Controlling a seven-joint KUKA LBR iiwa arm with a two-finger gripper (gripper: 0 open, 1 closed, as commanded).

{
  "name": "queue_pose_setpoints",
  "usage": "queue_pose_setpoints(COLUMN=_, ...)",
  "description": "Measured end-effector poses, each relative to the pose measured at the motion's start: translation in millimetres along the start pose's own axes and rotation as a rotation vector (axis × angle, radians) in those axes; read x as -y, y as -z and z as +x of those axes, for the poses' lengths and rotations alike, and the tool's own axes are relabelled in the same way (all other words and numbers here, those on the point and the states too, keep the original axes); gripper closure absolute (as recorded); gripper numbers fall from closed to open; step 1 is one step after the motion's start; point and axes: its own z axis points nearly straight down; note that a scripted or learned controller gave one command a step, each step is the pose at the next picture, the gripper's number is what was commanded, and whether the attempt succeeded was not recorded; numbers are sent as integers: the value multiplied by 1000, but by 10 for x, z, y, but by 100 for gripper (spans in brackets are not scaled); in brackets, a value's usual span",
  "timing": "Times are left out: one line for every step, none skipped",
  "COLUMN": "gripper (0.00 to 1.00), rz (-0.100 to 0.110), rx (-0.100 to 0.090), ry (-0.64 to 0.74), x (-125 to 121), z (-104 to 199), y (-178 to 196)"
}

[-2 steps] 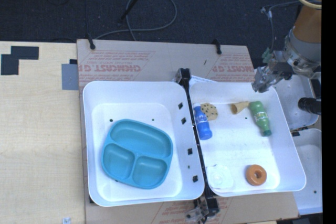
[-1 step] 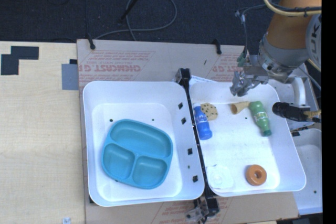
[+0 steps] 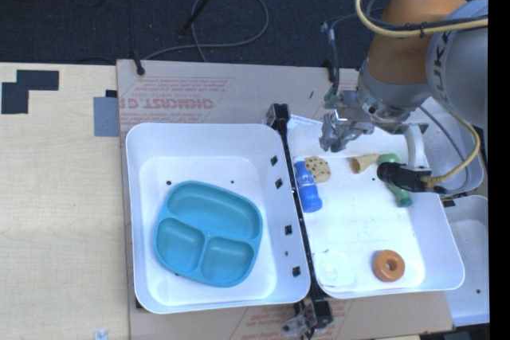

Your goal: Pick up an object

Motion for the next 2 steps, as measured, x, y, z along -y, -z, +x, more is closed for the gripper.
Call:
queue_pose_setpoints(gripper=100, rz=1, rx=0, ry=1, x=-6, z=484, y=-169)
queue_pose_setpoints(gripper=100, rz=1, rx=0, ry=1, x=12, z=1034, y=-275)
